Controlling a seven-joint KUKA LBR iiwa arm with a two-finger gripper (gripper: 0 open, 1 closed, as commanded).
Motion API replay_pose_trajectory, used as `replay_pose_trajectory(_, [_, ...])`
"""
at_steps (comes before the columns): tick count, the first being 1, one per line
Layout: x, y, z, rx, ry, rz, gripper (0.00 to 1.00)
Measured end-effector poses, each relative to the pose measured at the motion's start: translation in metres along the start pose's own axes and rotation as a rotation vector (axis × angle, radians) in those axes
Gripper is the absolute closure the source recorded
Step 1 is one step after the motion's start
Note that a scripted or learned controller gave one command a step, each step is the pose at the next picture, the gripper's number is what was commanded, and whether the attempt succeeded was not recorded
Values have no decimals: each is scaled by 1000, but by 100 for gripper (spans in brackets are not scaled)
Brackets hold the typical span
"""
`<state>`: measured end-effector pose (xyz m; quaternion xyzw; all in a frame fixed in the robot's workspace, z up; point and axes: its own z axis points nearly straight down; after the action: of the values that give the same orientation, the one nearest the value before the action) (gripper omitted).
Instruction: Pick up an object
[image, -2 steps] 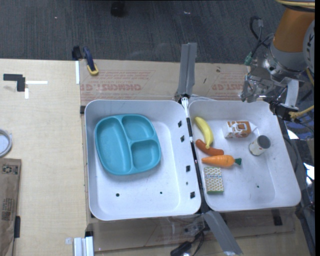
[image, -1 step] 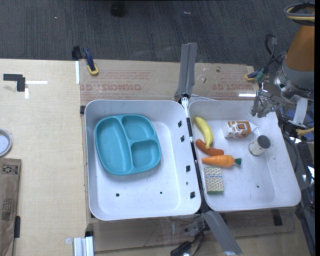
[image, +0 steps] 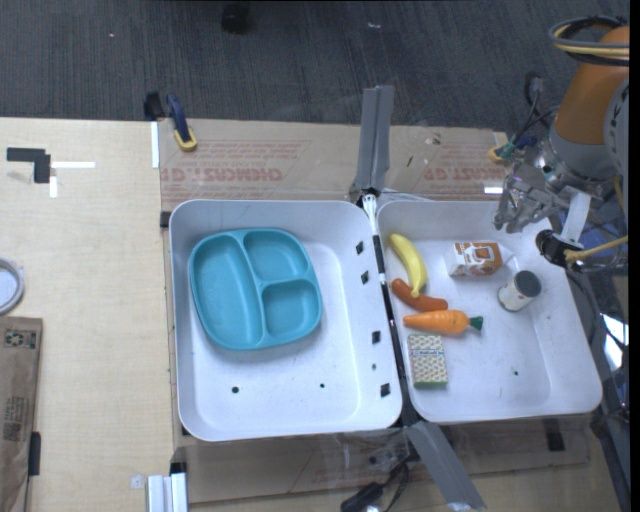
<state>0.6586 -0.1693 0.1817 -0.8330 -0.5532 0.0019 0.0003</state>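
Observation:
The right bin (image: 560, 390) holds a yellow banana (image: 408, 260), a red sausage-like piece (image: 416, 297), an orange carrot (image: 440, 322), a small green-and-tan box (image: 428, 360), an orange-and-white carton (image: 474, 259) and a small pale can (image: 518, 291) lying on its side. My gripper (image: 518, 210) hangs above the bin's back right rim, up and right of the carton, with nothing seen between its fingers.
The left bin (image: 200, 400) holds a blue divided plate (image: 256, 288). A grey divider bracket (image: 375, 130) rises between the bins at the back. A blue-and-yellow clamp (image: 180, 122) sits on the cardboard behind the left bin. Cables hang near the arm at right.

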Motion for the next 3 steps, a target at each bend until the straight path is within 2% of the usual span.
replay_pose_trajectory(1, [0, 0, 0, 0, 0, 0, 0])
replay_pose_trajectory(2, [-22, -34, 67, -22, 7, -41, 0])
replay_pose_trajectory(3, [-22, -33, 58, -25, 7, -39, 100])
